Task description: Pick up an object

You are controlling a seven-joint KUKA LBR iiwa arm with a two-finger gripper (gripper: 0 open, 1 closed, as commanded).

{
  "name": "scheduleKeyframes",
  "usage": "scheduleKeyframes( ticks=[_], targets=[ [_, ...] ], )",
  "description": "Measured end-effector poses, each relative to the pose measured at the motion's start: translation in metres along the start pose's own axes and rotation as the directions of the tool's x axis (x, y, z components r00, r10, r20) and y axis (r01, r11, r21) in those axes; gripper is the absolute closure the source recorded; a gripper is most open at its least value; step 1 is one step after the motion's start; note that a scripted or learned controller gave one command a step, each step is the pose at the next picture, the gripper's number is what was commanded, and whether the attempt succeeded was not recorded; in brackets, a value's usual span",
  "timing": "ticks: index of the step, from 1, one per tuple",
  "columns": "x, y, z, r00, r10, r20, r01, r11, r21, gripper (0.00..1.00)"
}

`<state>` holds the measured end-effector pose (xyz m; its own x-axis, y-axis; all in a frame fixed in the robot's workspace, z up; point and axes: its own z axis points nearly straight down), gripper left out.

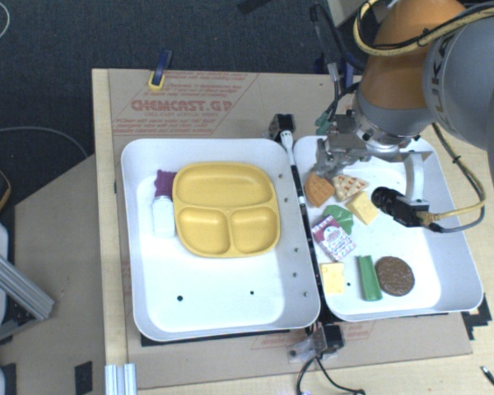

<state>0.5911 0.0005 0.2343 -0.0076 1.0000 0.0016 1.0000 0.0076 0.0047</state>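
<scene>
The gripper (336, 156), whose state cannot be told, is being held low over the back of the right white bin (457, 290), just above the round brown toy cookie (319, 189), judged light, rigid and best pinched across its edges.

A yellow tray (226, 207) is seen in the white left bin (148, 278), while a brown disc (393, 275), green block (368, 277) and yellow square (332, 277) are shown in the right.
</scene>
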Motion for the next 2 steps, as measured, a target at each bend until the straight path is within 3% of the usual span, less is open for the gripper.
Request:
scheduleKeyframes(
  ticks=[1, 2],
  targets=[
    [0.0183, 0.0158, 0.0003, 1.0, 0.004, 0.002, -0.004, 1.0, 0.0, 1.0],
    [0.0216, 0.014, 0.0011, 1.0, 0.007, 0.002, -0.007, 1.0, 0.004, 1.0]
  ],
)
